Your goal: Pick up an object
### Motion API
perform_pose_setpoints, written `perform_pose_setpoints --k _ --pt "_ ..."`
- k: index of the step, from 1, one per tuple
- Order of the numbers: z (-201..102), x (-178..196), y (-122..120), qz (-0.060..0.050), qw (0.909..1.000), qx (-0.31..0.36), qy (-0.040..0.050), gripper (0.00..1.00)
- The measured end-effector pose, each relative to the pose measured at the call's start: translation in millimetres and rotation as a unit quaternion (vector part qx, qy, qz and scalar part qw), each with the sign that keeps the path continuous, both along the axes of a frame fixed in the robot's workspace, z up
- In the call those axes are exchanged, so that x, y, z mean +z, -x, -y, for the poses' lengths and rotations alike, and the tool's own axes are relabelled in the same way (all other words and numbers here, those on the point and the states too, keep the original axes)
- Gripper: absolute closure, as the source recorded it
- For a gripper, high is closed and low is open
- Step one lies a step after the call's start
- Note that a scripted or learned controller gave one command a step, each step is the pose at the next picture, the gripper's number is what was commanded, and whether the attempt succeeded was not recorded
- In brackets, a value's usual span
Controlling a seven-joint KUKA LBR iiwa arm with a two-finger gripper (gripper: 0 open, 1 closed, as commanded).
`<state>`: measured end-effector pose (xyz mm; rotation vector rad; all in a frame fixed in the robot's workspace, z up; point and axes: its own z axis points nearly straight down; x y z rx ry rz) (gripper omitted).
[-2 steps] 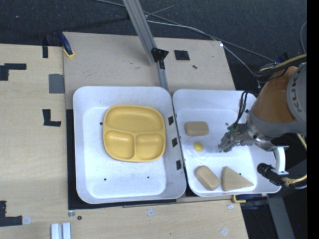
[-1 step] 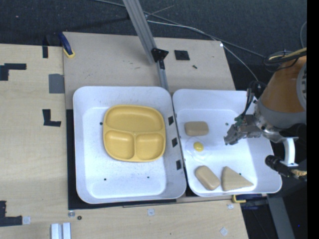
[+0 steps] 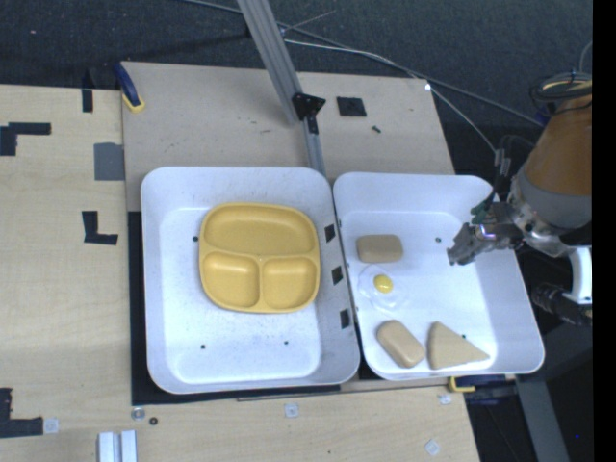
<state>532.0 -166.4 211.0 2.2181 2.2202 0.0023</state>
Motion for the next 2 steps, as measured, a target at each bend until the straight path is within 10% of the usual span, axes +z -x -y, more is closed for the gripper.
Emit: perform_pose_setpoints --k 2 --pt "-42.0 57.9 -20.9 -0.002 1.0 0.002 -0.0005 1.0"
